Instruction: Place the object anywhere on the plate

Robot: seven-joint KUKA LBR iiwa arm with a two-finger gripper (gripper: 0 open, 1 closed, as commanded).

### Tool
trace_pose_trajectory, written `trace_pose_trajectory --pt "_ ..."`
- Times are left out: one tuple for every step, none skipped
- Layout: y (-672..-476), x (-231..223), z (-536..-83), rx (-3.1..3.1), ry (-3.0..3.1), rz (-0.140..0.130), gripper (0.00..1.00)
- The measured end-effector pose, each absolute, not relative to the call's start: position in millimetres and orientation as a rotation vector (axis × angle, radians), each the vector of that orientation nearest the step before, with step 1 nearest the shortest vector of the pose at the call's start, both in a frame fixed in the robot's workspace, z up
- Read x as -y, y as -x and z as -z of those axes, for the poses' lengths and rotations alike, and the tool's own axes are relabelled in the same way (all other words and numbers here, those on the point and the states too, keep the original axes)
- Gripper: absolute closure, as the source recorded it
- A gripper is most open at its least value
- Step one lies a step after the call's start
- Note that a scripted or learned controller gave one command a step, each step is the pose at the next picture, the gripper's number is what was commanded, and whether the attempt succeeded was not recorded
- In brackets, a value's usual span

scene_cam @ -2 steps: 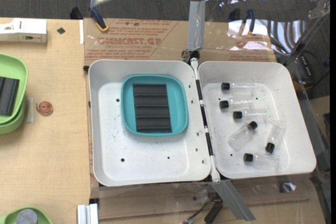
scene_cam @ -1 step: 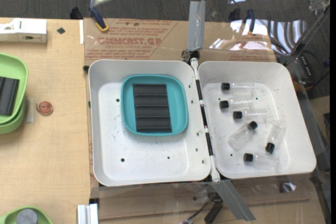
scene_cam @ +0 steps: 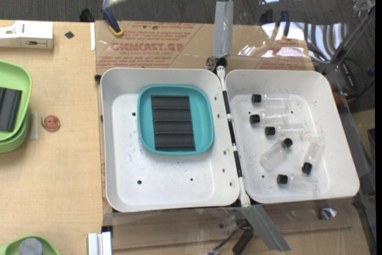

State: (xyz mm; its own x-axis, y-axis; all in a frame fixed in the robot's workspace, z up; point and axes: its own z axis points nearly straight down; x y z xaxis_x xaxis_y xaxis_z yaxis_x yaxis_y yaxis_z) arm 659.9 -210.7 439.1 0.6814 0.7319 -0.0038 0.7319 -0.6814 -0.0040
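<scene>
L edge of bench: green dish (scene_cam: 18,77) w/ a dark block in it, small reddish disc (scene_cam: 51,122) just beside it. Left bin (scene_cam: 119,176): teal plate (scene_cam: 205,119) sits in upper-mid part, black ribbed insert (scene_cam: 173,122) on its centre; bare white floor below plate and a strip along bin's L wall. Divider betw. bins runs just R of plate rim. Right bin (scene_cam: 334,182): approx. six clear vials (scene_cam: 274,155) w/ black caps, lying flat, scattered mid-bin, some nearly touching; one low near front wall. All vials well apart from plate. Gripper state: can't tell; its position rel. to vials likewise.
</scene>
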Motion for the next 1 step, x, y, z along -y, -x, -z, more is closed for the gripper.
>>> trace_pose_trajectory --pt "-652.5 213.2 -438.4 1.057 2.955 -0.01 0.0"
